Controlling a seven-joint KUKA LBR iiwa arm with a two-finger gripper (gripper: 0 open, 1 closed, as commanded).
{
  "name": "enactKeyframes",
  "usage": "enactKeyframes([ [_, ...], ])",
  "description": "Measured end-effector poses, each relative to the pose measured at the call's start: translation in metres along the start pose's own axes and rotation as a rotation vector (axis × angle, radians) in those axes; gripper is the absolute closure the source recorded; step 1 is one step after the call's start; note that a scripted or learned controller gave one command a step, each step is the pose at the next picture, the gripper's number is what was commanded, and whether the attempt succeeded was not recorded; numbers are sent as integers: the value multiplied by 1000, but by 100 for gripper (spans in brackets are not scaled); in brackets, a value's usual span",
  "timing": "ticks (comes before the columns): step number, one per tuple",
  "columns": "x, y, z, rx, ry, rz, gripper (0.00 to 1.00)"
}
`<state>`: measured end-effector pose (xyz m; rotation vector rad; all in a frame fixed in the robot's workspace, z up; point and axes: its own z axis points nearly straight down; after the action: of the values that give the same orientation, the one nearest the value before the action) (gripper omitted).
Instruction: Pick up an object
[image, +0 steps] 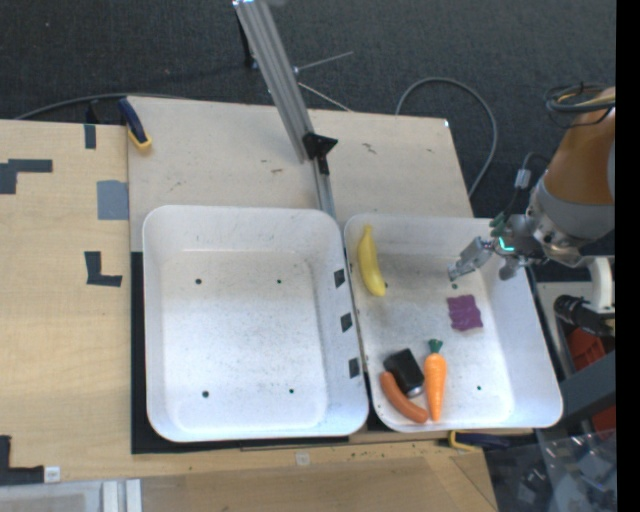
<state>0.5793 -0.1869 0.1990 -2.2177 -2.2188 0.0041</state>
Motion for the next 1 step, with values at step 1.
enactKeyframes([
  [1,0,1,-2,-4,-1,-2,0],
])
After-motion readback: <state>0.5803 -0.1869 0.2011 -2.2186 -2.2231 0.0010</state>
